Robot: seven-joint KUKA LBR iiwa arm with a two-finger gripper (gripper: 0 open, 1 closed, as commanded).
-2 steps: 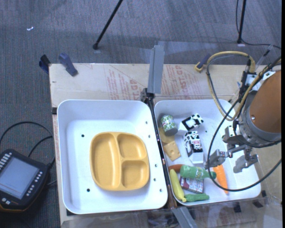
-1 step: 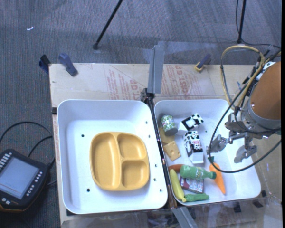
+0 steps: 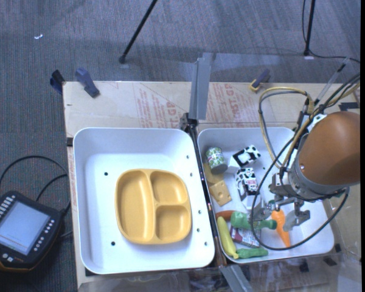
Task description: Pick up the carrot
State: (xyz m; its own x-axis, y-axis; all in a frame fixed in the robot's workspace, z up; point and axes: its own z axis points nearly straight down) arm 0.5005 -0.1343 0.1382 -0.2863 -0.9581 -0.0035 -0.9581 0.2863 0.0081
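Toward the right bin's (image 3: 325,236) near right corner, camera view: my tool (image 3: 281,210) hangs directly over the carrot (image 3: 282,227), fingers spread to either side of its thick end, not pinching it. The carrot's long axis runs from under my tool toward the bin's near edge, tip pointing outward. A green bottle (image 3: 253,222) lies just beside it.

Only text you'll spot: red print on the bench board (image 3: 164,105) behind the bins, upside down and partly cut off, so not legible enough to transcribe. Handheld screen (image 3: 21,227) at left is too blurry; no readable labels elsewhere.
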